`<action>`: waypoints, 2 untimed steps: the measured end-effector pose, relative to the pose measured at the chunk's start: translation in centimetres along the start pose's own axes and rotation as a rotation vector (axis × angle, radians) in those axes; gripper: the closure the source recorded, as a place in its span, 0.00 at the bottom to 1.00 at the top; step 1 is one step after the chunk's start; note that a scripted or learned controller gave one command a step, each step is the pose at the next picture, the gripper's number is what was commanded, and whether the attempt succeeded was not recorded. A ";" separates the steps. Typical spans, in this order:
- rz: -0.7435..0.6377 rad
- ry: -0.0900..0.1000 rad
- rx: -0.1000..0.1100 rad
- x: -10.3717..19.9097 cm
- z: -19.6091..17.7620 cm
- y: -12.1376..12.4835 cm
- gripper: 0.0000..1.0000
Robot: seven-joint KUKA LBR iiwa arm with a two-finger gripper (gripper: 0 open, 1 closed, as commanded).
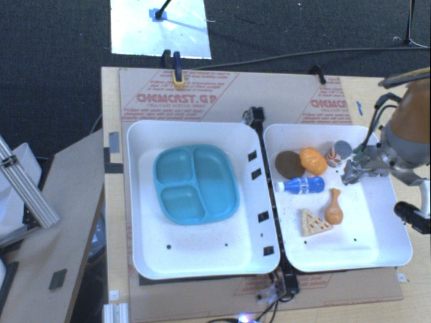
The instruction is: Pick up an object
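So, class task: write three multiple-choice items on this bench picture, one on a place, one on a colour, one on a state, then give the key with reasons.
1. Where does the divided plate lie?
A. left bin
B. right bin
C. on the floor

2. What colour is the small bottle?
A. red
B. blue
C. green

3. How does the bottle rest?
A. upright
B. on its side
C. held between the jaws

Key: 1 A, the plate sits in the left bin. 2 B, its body is blue with a white cap. 3 B, it lies flat in the right bin, apart from the gripper.

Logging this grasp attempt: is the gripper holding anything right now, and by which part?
Nothing is seen held. The gripper hovers over the right white bin, beside the small blue plastic bottle, with no object between its jaws.
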State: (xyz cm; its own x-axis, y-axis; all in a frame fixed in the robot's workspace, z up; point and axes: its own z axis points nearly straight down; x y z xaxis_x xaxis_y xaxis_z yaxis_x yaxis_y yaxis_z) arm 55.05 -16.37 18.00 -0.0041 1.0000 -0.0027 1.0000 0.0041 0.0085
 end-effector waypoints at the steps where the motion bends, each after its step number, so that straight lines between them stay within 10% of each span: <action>1: 0.000 0.001 0.001 0.0 -5.4 0.2 1.00; 2: -0.005 0.004 0.006 5.4 -6.3 -0.5 1.00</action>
State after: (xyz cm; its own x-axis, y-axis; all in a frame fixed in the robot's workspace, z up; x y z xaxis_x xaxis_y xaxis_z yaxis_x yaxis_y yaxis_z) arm 54.47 -10.91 24.28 -0.0096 1.0000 0.0014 1.0000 0.0096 0.0022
